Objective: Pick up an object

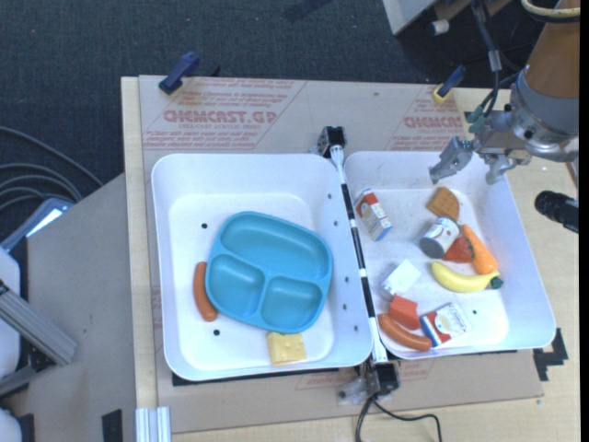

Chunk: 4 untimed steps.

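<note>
Curved glossy yellow plastic banana (463,277) | laid in right shallow white bin (529,247) | grey metal two-finger gripper (475,161) spread, nothing pinched

Arm (552,72): grey wrist housing topped by an orange band, with black cables running alongside. Gripper (474,162): two grey metal fingers, angular and plate-like, on a pale metallic mount with small dark fittings.

Claw (476,162) open, empty, above far edge of right bin (529,279). Below it: bread slice (444,202), can (438,238), carrot (478,249), banana (464,277). Left bin (175,274) holds blue divided plate (268,271), sausage (204,291), cheese (287,347).
</note>
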Motion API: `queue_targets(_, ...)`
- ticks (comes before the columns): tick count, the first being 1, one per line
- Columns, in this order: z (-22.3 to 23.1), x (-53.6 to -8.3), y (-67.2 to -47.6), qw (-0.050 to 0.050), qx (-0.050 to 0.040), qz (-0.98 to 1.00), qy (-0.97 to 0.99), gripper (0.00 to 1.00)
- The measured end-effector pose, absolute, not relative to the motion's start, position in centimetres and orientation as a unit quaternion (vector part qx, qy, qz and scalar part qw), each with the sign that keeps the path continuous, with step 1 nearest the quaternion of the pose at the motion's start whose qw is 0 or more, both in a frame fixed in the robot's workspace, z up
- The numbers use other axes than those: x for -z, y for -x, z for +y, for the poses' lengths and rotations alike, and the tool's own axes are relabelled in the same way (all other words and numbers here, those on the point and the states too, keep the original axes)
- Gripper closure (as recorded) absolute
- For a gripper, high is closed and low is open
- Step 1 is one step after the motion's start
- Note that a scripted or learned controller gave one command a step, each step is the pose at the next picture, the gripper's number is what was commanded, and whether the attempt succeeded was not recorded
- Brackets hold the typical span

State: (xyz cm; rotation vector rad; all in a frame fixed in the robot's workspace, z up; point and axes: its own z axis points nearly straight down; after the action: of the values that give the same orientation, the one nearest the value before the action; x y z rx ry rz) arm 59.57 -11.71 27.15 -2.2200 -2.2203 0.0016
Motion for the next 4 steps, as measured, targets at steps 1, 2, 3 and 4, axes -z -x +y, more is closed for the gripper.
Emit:
queue_targets(1,-15.9,-14.2,-61.6,0.001,-0.0009,-0.707,0.707,0.0)
queue_targets(2,-21.1,-8.4,-66.0,0.005,0.0012,-0.708,0.706,0.0)
queue_targets(3,-21.3,-9.5,-66.1,0.0,0.0006,-0.708,0.706,1.0)
queue_targets(4,-21.2,-9.5,-66.1,0.001,0.0009,-0.708,0.706,0.0)
